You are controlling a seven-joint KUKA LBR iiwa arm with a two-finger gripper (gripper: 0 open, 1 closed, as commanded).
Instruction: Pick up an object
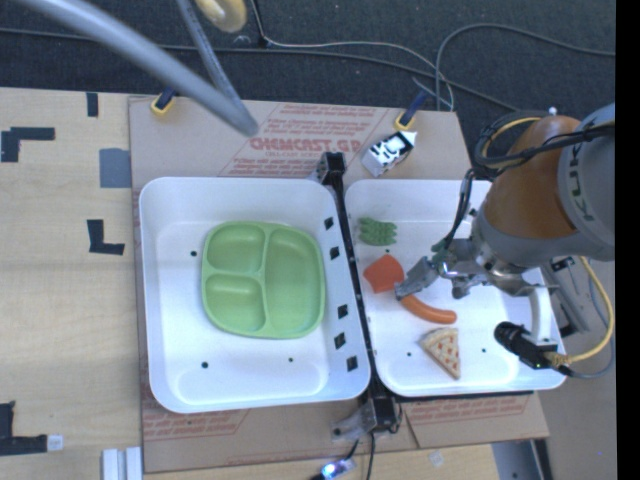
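Over the right bin [480, 373], toward the table's right edge, hand [415, 281] hangs low, touching or just above a red piece [382, 272] and sausage [430, 311]. Finger spread: cannot tell. Nothing visibly lifted; pick not yet made.

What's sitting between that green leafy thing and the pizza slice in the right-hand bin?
In the camera view, the red tomato-like piece and the orange sausage lie between the green leafy toy and the pizza slice, with the gripper just over them.
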